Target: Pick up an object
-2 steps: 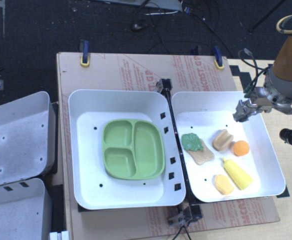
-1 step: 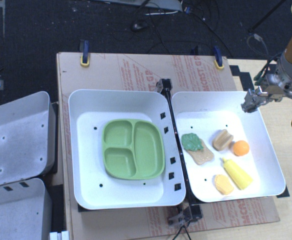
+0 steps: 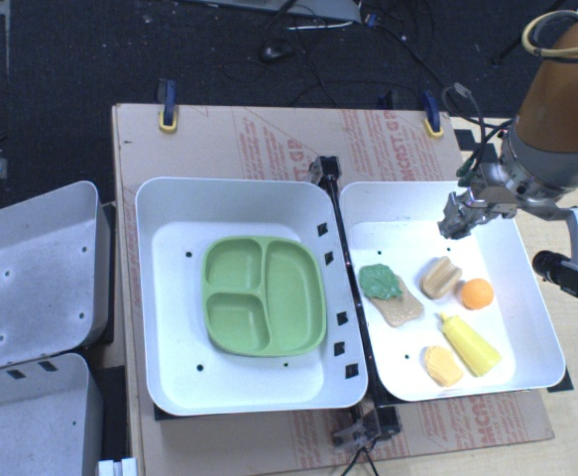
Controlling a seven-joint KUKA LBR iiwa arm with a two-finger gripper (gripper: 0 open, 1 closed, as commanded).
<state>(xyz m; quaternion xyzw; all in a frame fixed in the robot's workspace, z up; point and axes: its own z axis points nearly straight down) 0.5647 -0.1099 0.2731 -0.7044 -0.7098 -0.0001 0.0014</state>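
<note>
In the right bin [image 3: 526, 296], nearest first, lie a yellow block [image 3: 443, 365], a yellow bottle [image 3: 470, 345], an orange ball [image 3: 477, 294] and a hot-dog bun [image 3: 440, 278], while the gripper [image 3: 456, 224] hovers beyond them, its opening and load impossible to judge, so this appears to be the approach step, calling for descent onto one object.

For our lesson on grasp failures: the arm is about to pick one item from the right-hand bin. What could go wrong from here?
1. The items lie close together: the green sponge rests on the tan slab, so a grab may lift or drag both.
2. The orange ball is round and could roll away.
3. The gripper hovers above bare bin floor, so closing here would likely catch nothing.
</note>
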